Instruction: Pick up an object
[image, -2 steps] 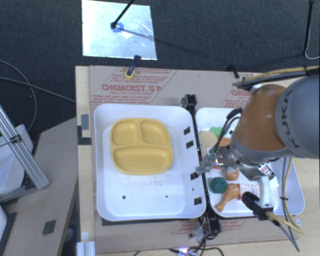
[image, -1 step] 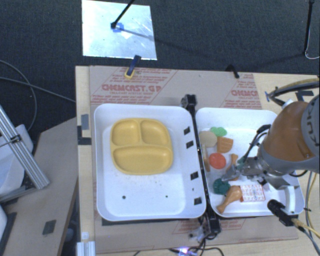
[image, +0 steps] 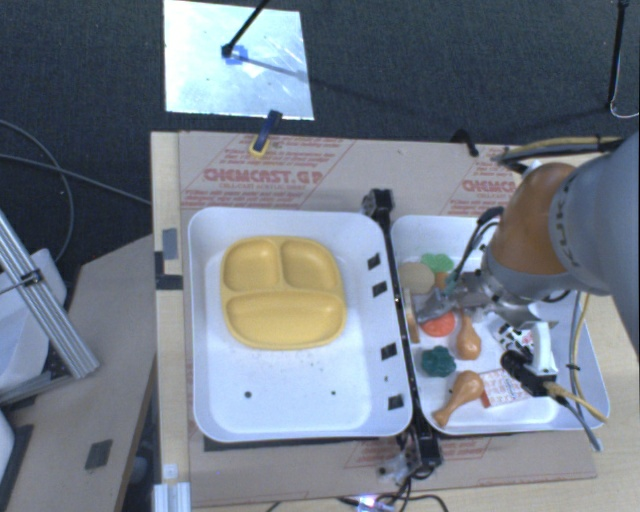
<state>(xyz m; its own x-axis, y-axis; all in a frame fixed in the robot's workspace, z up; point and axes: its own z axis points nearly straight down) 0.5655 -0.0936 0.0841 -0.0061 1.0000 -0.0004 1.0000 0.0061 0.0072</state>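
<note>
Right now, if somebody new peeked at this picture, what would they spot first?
Probably the big yellow plastic plate with three sections, lying in the left white bin. Next, the grey robot arm with its orange band, reaching in from the right over the right white bin. Beneath it sits a jumble of toy food, like a tan plastic chicken drumstick near the front edge and a dark green piece just behind it.

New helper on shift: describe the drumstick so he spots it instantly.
Start at the right white bin, where the small toys lie. Along its near edge lies the drumstick, tan, bulbous at one end with a thin handle, just left of a printed card.
</note>
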